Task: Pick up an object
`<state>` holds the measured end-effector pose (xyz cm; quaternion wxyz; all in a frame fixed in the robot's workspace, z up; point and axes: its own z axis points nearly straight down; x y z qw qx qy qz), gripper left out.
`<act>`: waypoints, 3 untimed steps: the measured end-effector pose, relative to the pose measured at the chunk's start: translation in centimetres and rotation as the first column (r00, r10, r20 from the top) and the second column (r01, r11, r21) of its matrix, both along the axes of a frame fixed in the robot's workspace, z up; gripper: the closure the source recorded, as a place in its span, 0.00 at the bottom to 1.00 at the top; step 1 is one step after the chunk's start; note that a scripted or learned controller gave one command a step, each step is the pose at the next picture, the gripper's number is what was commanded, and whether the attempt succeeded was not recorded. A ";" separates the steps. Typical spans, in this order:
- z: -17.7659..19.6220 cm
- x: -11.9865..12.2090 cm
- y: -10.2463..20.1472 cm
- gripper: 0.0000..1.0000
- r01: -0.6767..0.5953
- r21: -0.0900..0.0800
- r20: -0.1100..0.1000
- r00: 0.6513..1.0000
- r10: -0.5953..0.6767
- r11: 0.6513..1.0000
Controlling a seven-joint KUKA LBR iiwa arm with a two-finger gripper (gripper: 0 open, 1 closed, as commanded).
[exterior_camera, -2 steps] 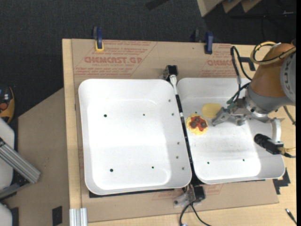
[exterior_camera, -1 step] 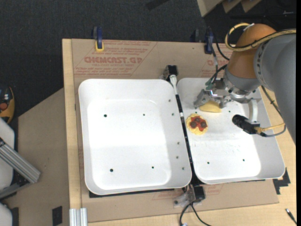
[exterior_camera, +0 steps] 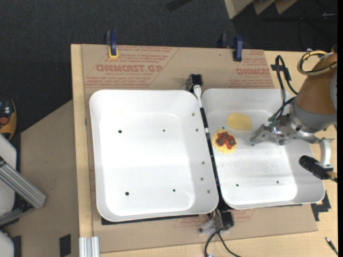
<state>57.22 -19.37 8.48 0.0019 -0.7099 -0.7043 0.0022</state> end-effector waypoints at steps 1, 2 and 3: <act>0.1 8.1 3.8 0.00 -0.014 0.000 0.013 1.000 0.014 1.000; 22.9 4.0 9.3 0.00 -0.013 -0.001 0.023 1.000 0.013 1.000; 10.0 1.5 14.1 0.00 -0.012 0.004 -0.007 1.000 0.012 1.000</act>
